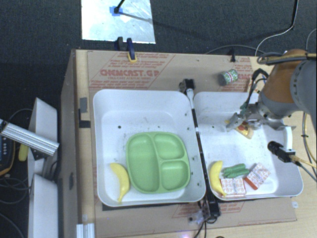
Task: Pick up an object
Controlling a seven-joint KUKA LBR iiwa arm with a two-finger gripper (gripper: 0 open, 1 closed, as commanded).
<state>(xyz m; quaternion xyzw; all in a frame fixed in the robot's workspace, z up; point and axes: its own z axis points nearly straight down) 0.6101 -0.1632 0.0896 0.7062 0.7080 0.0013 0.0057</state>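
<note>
I am looking at a small orange-and-red object [243, 129] lying in the right bin [218, 108], toward its upper middle, right under the gripper [241, 121]; it is too small for me to name, but I am judging it a light toy piece, probably stiff plastic and a little slick; I would be taking it across its narrow width, low, so it is not squirting out. Whether the gripper is closed on it or merely hovering I cannot tell. Lower in the same bin a banana [216, 175], something green [235, 170] and two red-and-white packets [233, 186] [257, 176] are lying close together, well apart from the target. The left bin [109, 103] is carrying a green divided plate [157, 161] with a second banana [120, 180] just beside it; a small can [229, 77] is sitting on the bench beyond the bins.
</note>
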